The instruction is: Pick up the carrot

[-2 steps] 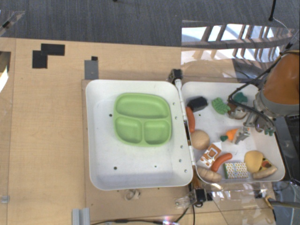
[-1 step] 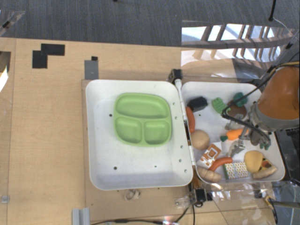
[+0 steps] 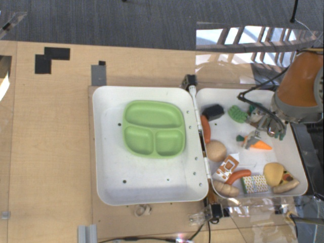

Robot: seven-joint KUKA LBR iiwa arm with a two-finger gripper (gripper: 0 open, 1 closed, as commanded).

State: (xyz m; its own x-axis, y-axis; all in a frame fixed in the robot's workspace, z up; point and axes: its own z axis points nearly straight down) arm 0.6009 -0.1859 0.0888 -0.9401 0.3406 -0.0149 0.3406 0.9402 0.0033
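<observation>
While a light wooden table (image 3: 50, 151) carries two shallow white bins side by side, the left bin (image 3: 109, 184) holds a single green divided plate (image 3: 154, 128), lying flat near its middle, seemingly a receiving spot. Moving right, past the rim the bins share, the right bin (image 3: 298, 158) is crowded with toy food: a red sausage (image 3: 205, 128) lies along the inner wall, a black block (image 3: 212, 111) sits near the top, a tan potato-like lump (image 3: 216, 150) rests mid-bin, and a small printed box (image 3: 226, 168), a second sausage (image 3: 239, 175), a green-and-white packet (image 3: 254, 184) and a yellow pear-like piece (image 3: 274, 173) bunch along the bottom edge. A green studded piece (image 3: 237, 113) lies near the top. Further right, the carrot (image 3: 261, 146), orange and tapering to the right, lies flat on the bin floor in an open patch, apart from its neighbours, which should leave room for fingers on either side. Just above it hangs the end effector (image 3: 257, 134), below the grey arm's orange band (image 3: 302, 80); its metal tip points down at the carrot's blunt left end, apparently lined up for the pick, but whether it is spread or closed, or touching the carrot, cannot be told at this angle.
</observation>
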